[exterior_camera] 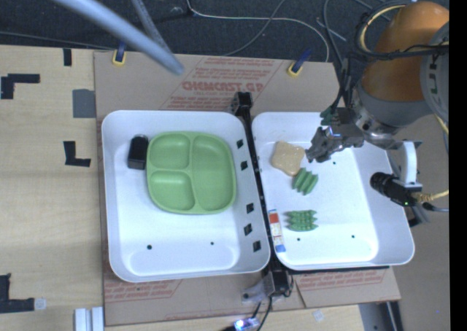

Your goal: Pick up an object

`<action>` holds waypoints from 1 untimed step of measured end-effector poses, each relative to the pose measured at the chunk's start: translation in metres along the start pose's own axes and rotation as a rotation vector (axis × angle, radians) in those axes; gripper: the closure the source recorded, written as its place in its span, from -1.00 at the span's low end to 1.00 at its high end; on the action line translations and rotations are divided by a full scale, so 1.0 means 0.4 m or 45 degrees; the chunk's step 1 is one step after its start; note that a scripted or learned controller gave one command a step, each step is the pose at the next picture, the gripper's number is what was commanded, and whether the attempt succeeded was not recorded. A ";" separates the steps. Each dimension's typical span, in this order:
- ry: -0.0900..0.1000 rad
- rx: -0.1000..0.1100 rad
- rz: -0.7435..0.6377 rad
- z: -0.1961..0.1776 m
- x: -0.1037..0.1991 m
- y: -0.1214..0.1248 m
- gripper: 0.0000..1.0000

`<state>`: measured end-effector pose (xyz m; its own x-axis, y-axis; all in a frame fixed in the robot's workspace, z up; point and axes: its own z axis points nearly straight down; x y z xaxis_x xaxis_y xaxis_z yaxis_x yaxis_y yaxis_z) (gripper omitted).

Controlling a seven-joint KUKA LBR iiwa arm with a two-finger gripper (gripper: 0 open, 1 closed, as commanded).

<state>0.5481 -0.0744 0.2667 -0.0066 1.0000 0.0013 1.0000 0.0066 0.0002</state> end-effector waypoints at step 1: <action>-0.001 0.002 0.001 0.006 0.132 -0.025 1.00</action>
<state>0.5378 -0.0217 0.2644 -0.0059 1.0000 0.0009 1.0000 0.0059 -0.0014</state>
